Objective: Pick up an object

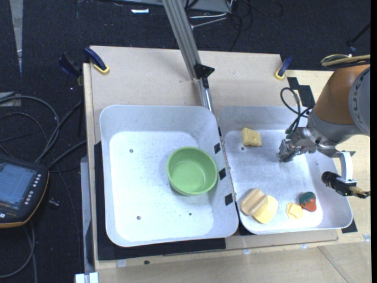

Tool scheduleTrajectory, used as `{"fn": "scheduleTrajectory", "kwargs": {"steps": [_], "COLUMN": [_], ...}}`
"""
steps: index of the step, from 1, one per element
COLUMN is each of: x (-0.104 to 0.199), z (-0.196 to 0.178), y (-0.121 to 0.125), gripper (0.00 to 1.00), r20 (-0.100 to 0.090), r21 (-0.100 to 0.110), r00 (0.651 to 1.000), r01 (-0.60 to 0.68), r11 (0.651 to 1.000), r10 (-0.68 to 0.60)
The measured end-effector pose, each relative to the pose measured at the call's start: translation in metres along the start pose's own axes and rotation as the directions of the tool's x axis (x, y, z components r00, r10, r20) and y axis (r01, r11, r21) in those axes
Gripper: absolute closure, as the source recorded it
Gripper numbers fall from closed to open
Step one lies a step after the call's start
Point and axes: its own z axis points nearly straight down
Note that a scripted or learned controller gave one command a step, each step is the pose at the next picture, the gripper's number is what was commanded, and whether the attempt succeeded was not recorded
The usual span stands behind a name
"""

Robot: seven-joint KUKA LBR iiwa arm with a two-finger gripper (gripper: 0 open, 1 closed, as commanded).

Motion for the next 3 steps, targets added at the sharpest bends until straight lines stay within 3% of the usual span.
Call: {"fn": "scheduleTrajectory", "kwargs": {"steps": [2, 3], "x": [-0.009, -0.009], "z": [-0.102, -0.120], "y": [0.008, 0.008], "gripper": [1.00, 1.00], "r20": [0.001, 0.000], "r21": [-0.004, -0.002], "r00": [1.000, 1.000], "r01": [0.000, 0.000], "r11": [1.000, 1.000], "r10": [0.000, 0.000]}}
